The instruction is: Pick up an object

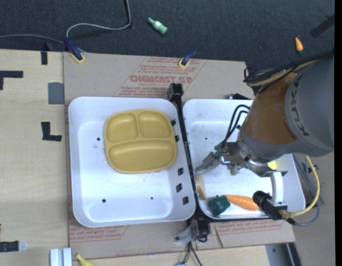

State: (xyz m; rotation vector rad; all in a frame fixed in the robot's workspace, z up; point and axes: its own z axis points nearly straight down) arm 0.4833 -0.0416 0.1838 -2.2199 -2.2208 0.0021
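Brown cardboard covers the surface (32,148), printed with red lettering near the top, and beyond its far edge runs dark carpet with a thin cable (98,26) looping across it and a small green object (158,25) lying loose. Two white bins sit side by side, touching along a black divider. Over in the left bin (85,204) we've got a tan divided plate (141,141), three compartments, resting in the upper half.

Now the right bin (207,121), where the action is. The grey arm (292,115) with its orange band reaches in from the right and hangs over the middle of that bin. The gripper (212,160) points left toward the divider, its metal fingers (207,165) slightly apart with nothing between them.

Down at the near edge of the right bin lies the carrot (241,202), orange, long axis running left to right and tilted slightly, green top (219,205) toward the left, narrow tip toward the right. It sits below the gripper, apart from it. Just left of the green top, a small pale object (201,191) lies against the bin's wall; what it is I cannot tell.
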